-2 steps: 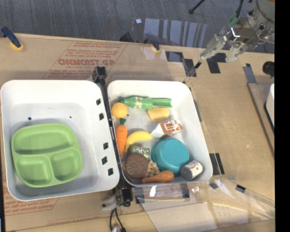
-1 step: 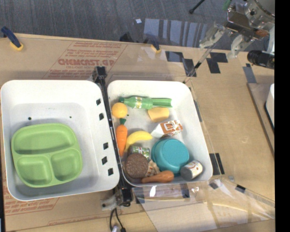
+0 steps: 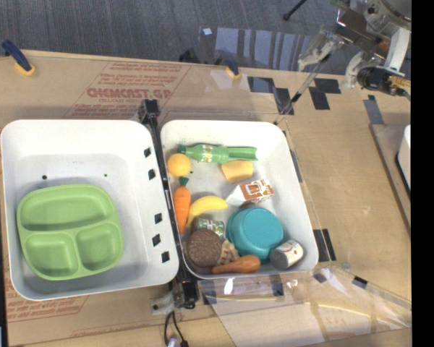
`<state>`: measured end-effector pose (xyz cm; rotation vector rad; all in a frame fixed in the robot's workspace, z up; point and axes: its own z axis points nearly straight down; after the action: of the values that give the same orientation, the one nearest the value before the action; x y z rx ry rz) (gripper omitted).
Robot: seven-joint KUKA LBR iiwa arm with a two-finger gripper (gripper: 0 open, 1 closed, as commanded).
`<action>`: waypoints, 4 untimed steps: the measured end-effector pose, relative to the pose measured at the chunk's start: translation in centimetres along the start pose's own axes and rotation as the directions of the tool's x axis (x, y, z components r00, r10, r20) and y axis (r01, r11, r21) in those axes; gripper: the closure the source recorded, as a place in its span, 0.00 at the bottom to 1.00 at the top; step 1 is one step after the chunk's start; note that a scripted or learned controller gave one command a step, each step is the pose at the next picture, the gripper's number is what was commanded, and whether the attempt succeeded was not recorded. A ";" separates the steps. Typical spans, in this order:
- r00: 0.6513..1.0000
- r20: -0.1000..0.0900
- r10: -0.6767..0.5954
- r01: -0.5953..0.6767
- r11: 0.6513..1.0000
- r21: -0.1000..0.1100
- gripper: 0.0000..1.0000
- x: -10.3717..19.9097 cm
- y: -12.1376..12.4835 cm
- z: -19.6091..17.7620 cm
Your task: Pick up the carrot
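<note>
The gripper [image 3: 325, 45] is being held at top right, well apart from both bins; whether its jaws are open or closed cannot be told. The carrot [image 3: 181, 204] is being kept in the right bin [image 3: 293, 166], lying against its left wall, just below the lemon [image 3: 178, 165] and beside the banana [image 3: 207, 207]. The green tray [image 3: 69, 230] is being held in the left bin [image 3: 65, 139].

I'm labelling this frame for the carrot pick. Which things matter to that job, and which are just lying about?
Job:
carrot, by the right bin's left wall
gripper, up at top right

Lying about:
green bottle
lemon
banana
teal bowl
green tray in the left bin
</note>
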<state>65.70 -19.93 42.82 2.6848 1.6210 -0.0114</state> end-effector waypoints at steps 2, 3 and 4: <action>0.770 0.007 0.638 -0.638 0.770 0.016 0.00 -0.2 -1.0 4.4; 0.779 0.009 0.626 -0.626 0.779 0.021 1.00 0.1 -1.1 3.2; 0.862 0.011 0.507 -0.508 0.861 0.021 1.00 1.3 -5.2 16.1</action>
<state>61.69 -16.48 26.75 3.0309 0.8614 -0.0347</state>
